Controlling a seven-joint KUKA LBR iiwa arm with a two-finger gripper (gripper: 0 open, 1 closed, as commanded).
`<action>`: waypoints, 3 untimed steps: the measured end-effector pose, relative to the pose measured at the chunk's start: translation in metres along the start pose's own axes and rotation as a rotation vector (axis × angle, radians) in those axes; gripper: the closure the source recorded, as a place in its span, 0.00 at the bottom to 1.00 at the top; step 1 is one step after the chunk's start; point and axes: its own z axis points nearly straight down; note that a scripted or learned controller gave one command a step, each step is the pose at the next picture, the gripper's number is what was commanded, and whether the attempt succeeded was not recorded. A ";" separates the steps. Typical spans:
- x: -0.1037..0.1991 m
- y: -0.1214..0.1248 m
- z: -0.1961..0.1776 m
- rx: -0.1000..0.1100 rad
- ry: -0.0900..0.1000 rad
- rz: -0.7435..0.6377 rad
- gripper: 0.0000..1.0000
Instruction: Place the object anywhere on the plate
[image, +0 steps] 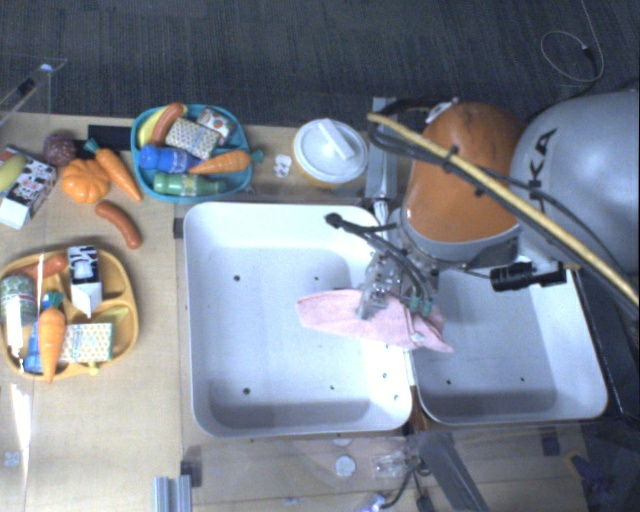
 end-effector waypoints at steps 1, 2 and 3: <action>0.028 0.048 0.005 -0.001 -0.001 -0.256 1.00; 0.055 0.090 -0.005 0.000 -0.001 -0.258 1.00; 0.054 0.090 -0.005 0.000 -0.001 -0.258 0.00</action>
